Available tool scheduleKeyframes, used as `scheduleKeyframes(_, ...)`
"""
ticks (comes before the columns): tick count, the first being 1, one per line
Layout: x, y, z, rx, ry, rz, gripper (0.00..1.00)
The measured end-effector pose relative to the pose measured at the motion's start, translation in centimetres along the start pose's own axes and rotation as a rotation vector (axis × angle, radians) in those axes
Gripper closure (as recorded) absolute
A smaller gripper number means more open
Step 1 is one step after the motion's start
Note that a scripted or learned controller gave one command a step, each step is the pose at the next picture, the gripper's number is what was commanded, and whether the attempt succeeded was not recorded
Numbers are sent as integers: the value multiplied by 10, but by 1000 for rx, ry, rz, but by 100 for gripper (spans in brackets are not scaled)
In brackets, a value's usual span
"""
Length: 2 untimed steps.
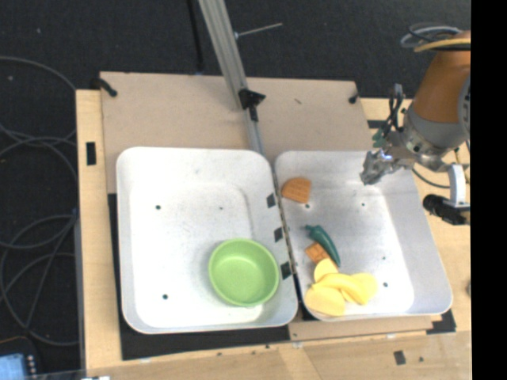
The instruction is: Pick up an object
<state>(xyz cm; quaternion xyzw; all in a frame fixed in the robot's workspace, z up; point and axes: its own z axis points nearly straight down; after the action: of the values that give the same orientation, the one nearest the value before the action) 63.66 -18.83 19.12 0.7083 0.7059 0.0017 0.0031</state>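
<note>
Camera view shows the left bin (pixel 158 180) holding a green bowl (pixel 244 271) in its near right corner. It looks like light, stiff plastic, slick on the inside, and its thin rim is probably the best place to take hold. The right bin (pixel 412 244) holds an orange rounded piece (pixel 297 189) against its far left wall. Nearer lie a dark green curved piece (pixel 323 243), a small orange block (pixel 317 252) and a yellow heap (pixel 341 288) that looks soft and lumpy, likely to give under a pinch. The gripper (pixel 374 169) hangs above the far right part of this bin, well apart from every piece; whether the jaws are spread I cannot tell. The bins rest on a tan wooden surface (pixel 309 109), with a metal pole (pixel 226 42) slanting up from its far side and black floor (pixel 79 22) and cables (pixel 32 212) around.
</note>
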Motion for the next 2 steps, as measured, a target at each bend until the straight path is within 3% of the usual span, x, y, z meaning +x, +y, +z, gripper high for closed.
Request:
scheduleKeyframes(1,-2,2,-50,-1,0,-4,100)
scheduleKeyframes(2,53,1,-61,4,3,-11,100)
